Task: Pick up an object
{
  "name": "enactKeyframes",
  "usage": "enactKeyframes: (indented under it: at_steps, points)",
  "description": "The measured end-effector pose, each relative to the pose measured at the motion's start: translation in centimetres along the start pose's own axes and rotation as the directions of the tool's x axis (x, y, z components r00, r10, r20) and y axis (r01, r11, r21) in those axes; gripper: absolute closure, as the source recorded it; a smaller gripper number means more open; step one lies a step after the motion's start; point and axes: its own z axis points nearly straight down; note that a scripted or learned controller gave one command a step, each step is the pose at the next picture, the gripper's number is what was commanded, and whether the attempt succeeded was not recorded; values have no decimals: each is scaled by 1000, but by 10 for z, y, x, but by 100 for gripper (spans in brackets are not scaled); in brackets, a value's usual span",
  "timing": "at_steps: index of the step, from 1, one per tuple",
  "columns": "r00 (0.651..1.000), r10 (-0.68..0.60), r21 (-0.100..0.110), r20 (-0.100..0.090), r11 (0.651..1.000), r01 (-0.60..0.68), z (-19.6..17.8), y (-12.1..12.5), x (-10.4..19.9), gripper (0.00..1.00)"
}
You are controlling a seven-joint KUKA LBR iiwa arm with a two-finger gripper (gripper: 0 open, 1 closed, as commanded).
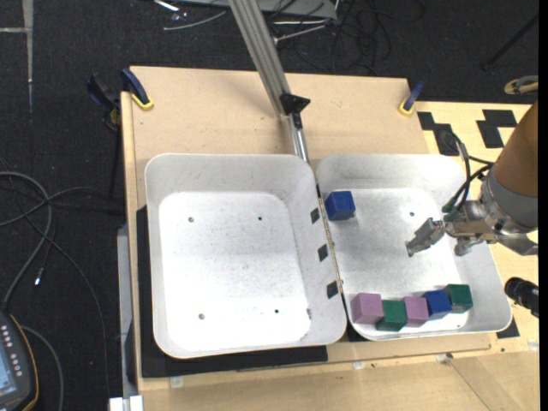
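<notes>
Now, arm: it reaches in from the right, low over the right bin [479, 255].
Jaws: the gripper [421, 238] hangs above bare bin floor; how wide the jaws stand I cannot tell, nothing seen between them.
Blue block [340, 205]: alone, near the divider.
Other blocks [411, 307]: row along the front wall.

Matt speckled white bins [171, 187], wooden bench [342, 101]

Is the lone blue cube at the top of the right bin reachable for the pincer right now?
Probably yes. The blue cube sits alone near the right bin's upper-left corner, apart from the row of blocks along the lower edge. The pincer hovers over bare floor to its right; the nearby bin wall might crowd a grasp.
</notes>
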Motion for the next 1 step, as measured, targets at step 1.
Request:
enactKeyframes:
  at_steps: [1]
  points:
    - [1000, -4, 5, -2, 1000, 4, 48, -4, 31, 0]
